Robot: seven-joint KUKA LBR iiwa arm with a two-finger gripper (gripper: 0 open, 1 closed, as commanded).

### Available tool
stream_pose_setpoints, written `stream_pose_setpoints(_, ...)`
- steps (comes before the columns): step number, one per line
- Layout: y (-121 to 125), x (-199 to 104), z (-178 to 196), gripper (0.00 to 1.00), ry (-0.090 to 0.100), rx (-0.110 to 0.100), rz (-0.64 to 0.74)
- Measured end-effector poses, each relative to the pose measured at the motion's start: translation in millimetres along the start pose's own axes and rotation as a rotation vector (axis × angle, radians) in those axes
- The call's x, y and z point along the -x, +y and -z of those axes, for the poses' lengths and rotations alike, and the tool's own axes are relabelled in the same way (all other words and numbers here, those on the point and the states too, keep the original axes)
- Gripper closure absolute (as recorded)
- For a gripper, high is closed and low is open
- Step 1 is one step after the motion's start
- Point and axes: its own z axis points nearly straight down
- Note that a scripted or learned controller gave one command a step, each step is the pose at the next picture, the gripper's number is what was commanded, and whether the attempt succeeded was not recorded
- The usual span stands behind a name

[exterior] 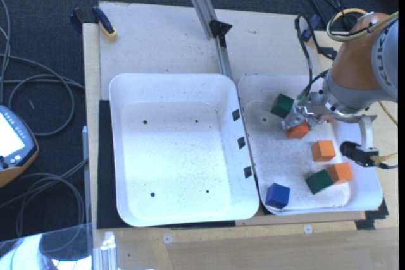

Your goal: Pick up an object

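The metal gripper sits low over a red block; its grip cannot be told.

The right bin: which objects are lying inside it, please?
The right bin holds a blue block, two green blocks, two orange blocks and a red-orange block under the gripper. The arm covers its far right corner.
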Motion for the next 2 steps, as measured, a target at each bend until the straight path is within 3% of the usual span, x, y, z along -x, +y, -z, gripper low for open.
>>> stream_pose_setpoints(1,37,-69,68,1.00,0.002,0.006,0.009)
stream_pose_setpoints(2,50,-164,63,1.00,0.004,-0.002,0.009)
